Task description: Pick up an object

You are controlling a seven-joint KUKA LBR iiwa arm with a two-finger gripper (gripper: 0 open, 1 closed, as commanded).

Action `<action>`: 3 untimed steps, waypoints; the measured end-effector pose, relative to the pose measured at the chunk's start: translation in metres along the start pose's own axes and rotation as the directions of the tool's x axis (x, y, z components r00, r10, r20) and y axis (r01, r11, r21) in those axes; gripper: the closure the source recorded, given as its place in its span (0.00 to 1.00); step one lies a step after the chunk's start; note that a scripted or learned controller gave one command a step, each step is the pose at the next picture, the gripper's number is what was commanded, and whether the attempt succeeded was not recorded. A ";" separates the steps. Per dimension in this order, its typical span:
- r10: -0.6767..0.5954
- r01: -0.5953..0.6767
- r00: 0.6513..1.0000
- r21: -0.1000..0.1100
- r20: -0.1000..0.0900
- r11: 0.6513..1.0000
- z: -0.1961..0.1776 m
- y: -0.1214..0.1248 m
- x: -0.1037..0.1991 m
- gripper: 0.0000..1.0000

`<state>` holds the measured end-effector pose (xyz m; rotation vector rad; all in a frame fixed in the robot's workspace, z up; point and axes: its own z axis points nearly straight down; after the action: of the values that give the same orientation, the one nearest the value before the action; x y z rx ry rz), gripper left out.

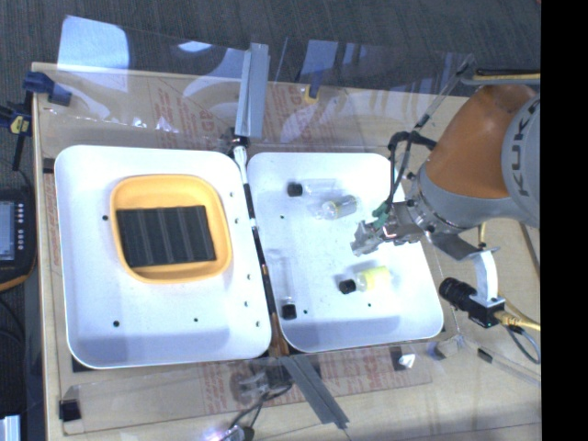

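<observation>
Starting nearest you in the right-hand shallow white bin, you see a small clear vial with a yellow body and black cap, and farther back, beyond the gripper, two clear vials. The gripper hovers just above that yellow vial with nothing visibly between its fingers; how far they spread you cannot tell. Left of that bin, the other white bin holds an orange tray with a dark ribbed insert.

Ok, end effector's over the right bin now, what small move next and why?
Probably ease it down and slightly toward the yellow bottle, the nearest item. The end effector hangs just above it in the right bin, with nothing visibly between its fingers; the clear bottle lies farther up the bin.
</observation>
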<state>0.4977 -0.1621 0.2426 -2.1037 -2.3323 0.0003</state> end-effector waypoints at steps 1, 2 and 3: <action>0.015 -0.015 1.000 0.004 -0.001 1.000 0.023 -0.016 -0.031 1.00; 0.036 -0.036 0.999 0.001 -0.001 0.999 0.008 0.024 -0.025 1.00; -0.017 0.017 1.000 0.003 0.000 1.000 0.045 0.010 -0.024 1.00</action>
<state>0.5098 -0.1852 0.1972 -2.0817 -2.3489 0.0032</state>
